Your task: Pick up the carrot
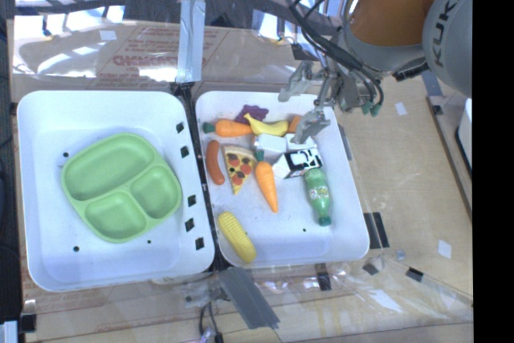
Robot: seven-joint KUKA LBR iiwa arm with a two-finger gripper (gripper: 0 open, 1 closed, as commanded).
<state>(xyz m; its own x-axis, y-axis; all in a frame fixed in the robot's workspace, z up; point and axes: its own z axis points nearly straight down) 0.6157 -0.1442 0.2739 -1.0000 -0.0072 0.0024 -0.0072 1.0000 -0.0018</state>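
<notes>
Carrot [267, 185] lying loose mid right bin [347, 241], between pizza slice [238, 167] and green bottle [318, 194], second carrot [232, 128] near back wall; gripper [315, 122] poised above bin's back right, nothing between fingers, open or closed: cannot tell.

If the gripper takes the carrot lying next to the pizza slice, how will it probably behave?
The carrot looks like smooth moulded plastic, so probably stiff, light and a little slippery. Its tapered cone shape may let it squirt out of a pinch near the tip. Lying on its side, it could roll toward the pizza slice.
</notes>
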